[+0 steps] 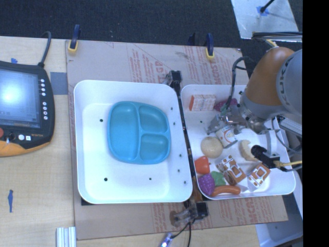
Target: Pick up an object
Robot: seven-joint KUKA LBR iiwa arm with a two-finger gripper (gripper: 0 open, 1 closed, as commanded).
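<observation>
My gripper hangs low over the middle of the right bin, its metal fingers just above a small white and orange carton. Beside it lie a round beige bun, a pale yellow piece, a red tomato-like piece, purple grapes, a green piece, a red-orange sausage and two patterned white and orange packets. A white and orange box lies at the bin's far end. Nothing visible sits between the fingers.
The left bin holds a blue divided plate. A tablet-like screen sits on the bench at far left. Clamps pin the cardboard at the back. The arm's orange band looms over the right bin's far right corner.
</observation>
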